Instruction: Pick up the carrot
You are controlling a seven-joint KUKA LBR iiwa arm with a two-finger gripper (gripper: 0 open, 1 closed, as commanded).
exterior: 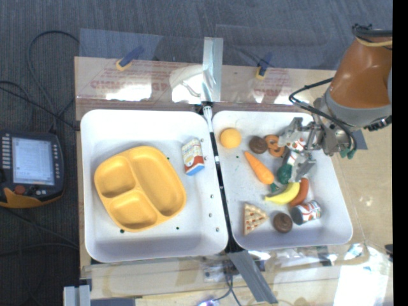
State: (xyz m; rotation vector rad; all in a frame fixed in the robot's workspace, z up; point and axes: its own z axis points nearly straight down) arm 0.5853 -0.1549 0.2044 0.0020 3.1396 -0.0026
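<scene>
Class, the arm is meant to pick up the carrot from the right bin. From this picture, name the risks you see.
1. The orange carrot lies with its green tip beside the yellow banana, so the grey two-finger gripper may catch the banana too.
2. The gripper sits above other toys to the carrot's right; moving across, it might knock the small brown pretzel.
</scene>
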